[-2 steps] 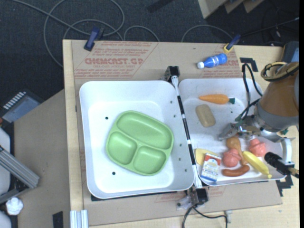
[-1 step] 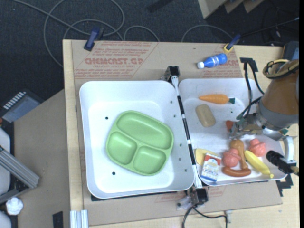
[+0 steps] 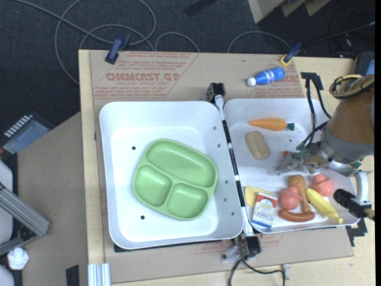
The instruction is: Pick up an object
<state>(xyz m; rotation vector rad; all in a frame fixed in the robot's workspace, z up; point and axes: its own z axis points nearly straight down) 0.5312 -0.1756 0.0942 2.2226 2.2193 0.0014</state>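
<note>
You're seeing the left bin (image 3: 119, 159) holding a green divided tray (image 3: 174, 179). The right bin (image 3: 262, 109) is holding a carrot (image 3: 269, 124), a tan potato-like piece (image 3: 258, 145), a banana (image 3: 324, 205) and pink items. The gripper (image 3: 293, 161) is hanging over it; its state is unclear.

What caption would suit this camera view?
Arm's pincer low in right bin beside toy food; green tray in left bin.

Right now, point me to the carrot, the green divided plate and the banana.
carrot (image 3: 268, 124): camera view, middle of its orange body, right bin.
green divided plate (image 3: 178, 157): camera view, floor of its largest compartment, left bin.
banana (image 3: 322, 203): camera view, middle of its yellow length, right bin's near corner.
</note>
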